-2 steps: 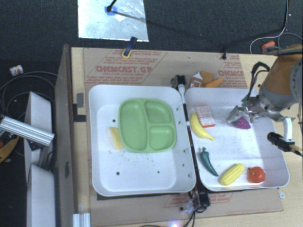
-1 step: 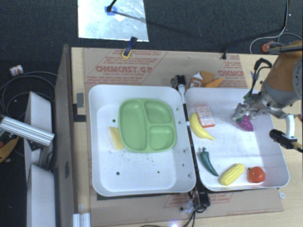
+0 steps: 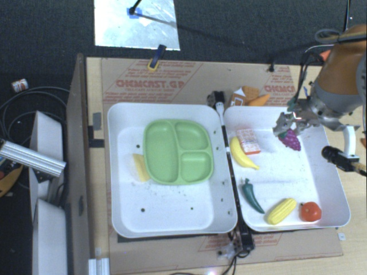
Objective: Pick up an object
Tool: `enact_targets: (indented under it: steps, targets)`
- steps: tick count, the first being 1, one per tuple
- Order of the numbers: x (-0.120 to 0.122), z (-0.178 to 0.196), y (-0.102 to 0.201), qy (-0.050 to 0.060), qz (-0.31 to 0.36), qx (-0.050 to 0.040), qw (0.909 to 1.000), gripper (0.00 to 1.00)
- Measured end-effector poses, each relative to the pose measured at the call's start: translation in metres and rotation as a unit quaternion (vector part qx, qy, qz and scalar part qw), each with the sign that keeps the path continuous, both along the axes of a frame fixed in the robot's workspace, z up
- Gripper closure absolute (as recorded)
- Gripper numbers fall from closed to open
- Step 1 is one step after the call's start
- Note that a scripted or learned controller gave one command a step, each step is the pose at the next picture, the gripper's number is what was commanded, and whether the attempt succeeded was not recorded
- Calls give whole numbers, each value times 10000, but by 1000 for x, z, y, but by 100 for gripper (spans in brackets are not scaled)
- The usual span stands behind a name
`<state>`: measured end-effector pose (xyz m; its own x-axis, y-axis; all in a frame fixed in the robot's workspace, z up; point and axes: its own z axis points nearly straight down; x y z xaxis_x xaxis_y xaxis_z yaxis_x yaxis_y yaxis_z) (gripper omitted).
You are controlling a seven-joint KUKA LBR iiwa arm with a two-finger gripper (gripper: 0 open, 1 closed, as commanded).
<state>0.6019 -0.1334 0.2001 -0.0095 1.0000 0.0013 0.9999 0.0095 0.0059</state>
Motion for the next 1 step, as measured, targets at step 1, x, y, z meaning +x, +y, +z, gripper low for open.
enact_targets:
  steps: [1]
  targets:
    - [-21, 19, 66, 23, 4, 6, 10000, 100]
